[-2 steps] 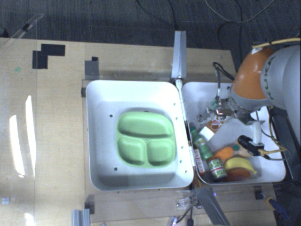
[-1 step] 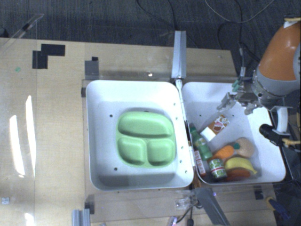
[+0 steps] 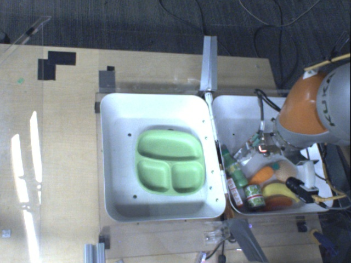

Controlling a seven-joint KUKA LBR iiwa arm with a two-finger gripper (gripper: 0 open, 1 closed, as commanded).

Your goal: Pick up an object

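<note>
- Nearest the lens, at the lower right of the frame, sits the pile of objects: a can (image 3: pixel 253 196), a yellow banana (image 3: pixel 278 190), an orange carrot-like piece (image 3: pixel 262 174) and a green bottle (image 3: pixel 230 163), all crowded into the near corner of the right bin (image 3: pixel 236 114).
- Pile is touching and overlapping throughout, likely because loose items slide down to the low corner; singling one out looks hard.
- Candidate pick targets are all there, lower right, none lifted.
- Gripper (image 3: pixel 265 144) hangs just above the pile's upper edge, near the carrot-like piece and a clear wrapped item; wrist hides the tips, so cannot tell whether it is wide, narrow or gripping.
- Arm (image 3: pixel 307 108) enters from the right edge, orange band over the bin's far half, posed for a downward reach.
- Judgement: approach or grasp step, nothing confirmed held.
- Risk: tips land between two touching items and pinch neither.
- Left bin (image 3: pixel 112 147), centre frame, carries a green divided tray (image 3: pixel 170 160) lying flat, well apart from the pile.
- Bench (image 3: pixel 55 174) spans the left.
</note>
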